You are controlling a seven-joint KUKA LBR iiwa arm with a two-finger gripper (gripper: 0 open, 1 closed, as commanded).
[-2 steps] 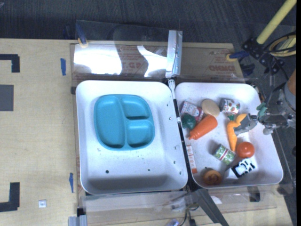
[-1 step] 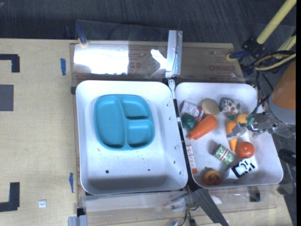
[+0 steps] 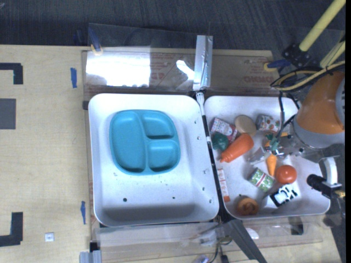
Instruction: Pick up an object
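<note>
Jaws (image 3: 276, 145) low in right bin (image 3: 315, 207), over the toy pile; open or closed, cannot tell. Carrot (image 3: 237, 148) just left, tomato (image 3: 286, 174) below. Left bin (image 3: 98, 147) holds blue tray (image 3: 145, 141).

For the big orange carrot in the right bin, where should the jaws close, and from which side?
Grip the carrot across its thick middle, coming straight down. It lies flat and slanted, so the jaws should close across its narrow width; the red carton and green piece crowd its upper-left side.

The arm (image 3: 323, 111) reaches in, orange band showing above the wrist.
</note>
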